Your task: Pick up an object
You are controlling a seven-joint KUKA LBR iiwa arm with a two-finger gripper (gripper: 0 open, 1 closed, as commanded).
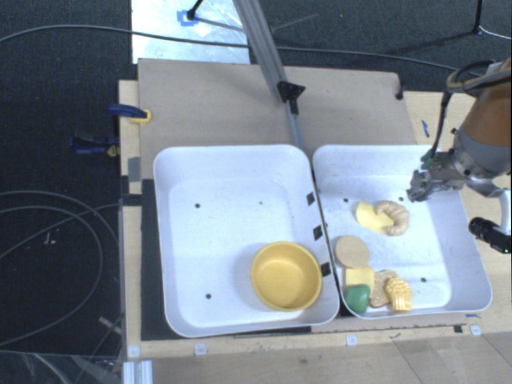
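My gripper (419, 190) hangs over the right bin (456, 238), near its upper right part, a little right of and above a tan croissant-shaped piece (394, 217) and a pale yellow piece (368, 215) that lie side by side. Nothing shows between the fingers. Lower in the same bin lie a tan round disc (351, 252), a yellow block (359, 277), a green rounded piece (358, 298), a corn cob (399, 294) and a small tan piece (382, 285), packed close together at the front left corner.
The left bin (208, 206) holds a yellow bowl (286, 274) near its front right corner. A grey pole (264, 46) slants down from the top toward the seam between the bins. Blue and yellow clamps (128, 114) sit at the bench's left edge.
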